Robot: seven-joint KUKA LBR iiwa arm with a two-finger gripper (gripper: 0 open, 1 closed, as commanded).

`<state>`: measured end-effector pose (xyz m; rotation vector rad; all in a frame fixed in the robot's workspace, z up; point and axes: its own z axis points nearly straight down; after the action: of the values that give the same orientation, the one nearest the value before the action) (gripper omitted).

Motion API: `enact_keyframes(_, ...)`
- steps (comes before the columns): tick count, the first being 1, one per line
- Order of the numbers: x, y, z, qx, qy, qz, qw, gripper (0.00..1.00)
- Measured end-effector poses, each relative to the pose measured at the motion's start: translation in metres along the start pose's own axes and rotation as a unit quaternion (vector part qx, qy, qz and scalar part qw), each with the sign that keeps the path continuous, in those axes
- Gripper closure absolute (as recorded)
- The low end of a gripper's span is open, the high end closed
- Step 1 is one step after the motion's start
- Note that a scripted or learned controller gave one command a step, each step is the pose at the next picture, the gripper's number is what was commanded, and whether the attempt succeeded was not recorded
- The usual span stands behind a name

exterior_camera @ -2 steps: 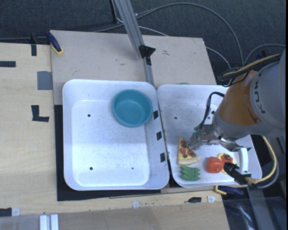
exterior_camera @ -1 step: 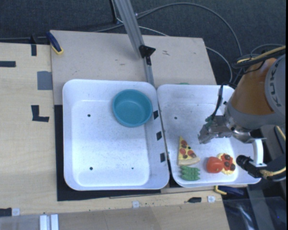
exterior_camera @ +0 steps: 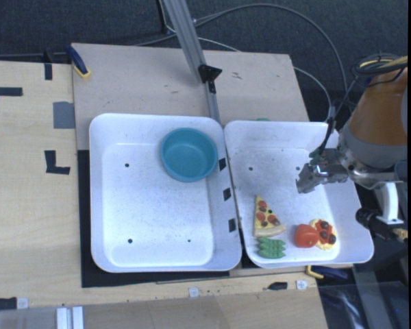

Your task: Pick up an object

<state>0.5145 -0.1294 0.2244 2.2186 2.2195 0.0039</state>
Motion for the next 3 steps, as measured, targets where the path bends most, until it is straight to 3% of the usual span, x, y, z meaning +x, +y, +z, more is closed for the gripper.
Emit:
enact_keyframes(1, 0.0, 0.0, -0.004, 0.002, 0.0, 0.0, 1.0, 1.0)
enact_keyframes(3, 0.092, -0.006, -0.015, 0.002, 0.001, -0.002, 1.0, 1.0)
